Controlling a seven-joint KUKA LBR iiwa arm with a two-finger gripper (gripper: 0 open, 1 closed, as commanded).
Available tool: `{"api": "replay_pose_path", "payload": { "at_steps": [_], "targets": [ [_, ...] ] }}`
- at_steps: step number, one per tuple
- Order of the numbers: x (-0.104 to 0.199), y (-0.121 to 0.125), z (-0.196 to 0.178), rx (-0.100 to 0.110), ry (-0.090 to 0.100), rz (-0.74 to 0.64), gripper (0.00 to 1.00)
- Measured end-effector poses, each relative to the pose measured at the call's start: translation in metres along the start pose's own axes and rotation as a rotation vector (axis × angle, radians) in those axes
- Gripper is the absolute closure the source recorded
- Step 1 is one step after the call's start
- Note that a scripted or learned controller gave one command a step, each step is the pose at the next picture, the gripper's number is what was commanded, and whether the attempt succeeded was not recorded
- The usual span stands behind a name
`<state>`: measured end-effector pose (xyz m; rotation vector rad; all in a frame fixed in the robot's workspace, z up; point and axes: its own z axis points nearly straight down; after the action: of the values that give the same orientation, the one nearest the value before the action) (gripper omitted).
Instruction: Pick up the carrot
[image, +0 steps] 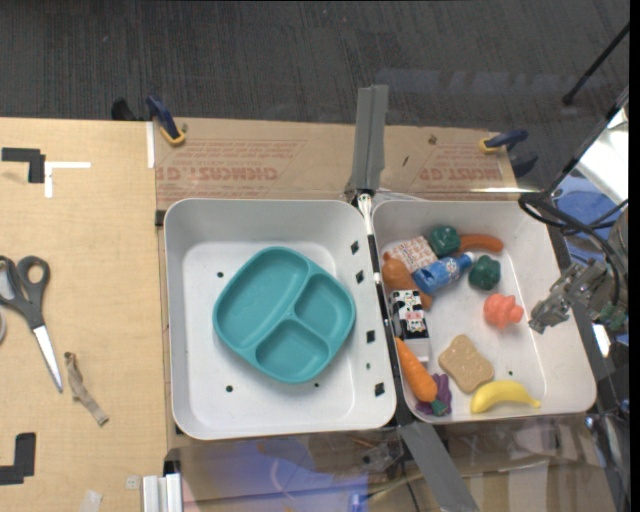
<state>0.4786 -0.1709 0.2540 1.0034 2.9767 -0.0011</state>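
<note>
Yellow plastic banana (505, 397) lies at the right bin's (560, 300) near edge, a tan toast slice (466, 362) just behind it. Left of these, along the near-left wall, the orange plastic carrot (417, 371) lies lengthwise, green leafy end nearest, untouched. Grey two-finger gripper (553, 310) hangs at the bin's right rim, well apart from the carrot; nothing between its tips, opening cannot be told. Teal divided plate (285, 315) sits in the left bin (190, 320).
</note>
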Motion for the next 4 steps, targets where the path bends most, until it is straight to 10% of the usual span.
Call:
{"api": "replay_pose_path", "payload": {
  "at_steps": [2,4],
  "targets": [
    [-0.042,-0.019,-0.003,0.001,0.0,0.289,1.0],
    [-0.09,0.005,-0.028,-0.001,-0.004,0.049,1.0]
  ]
}}
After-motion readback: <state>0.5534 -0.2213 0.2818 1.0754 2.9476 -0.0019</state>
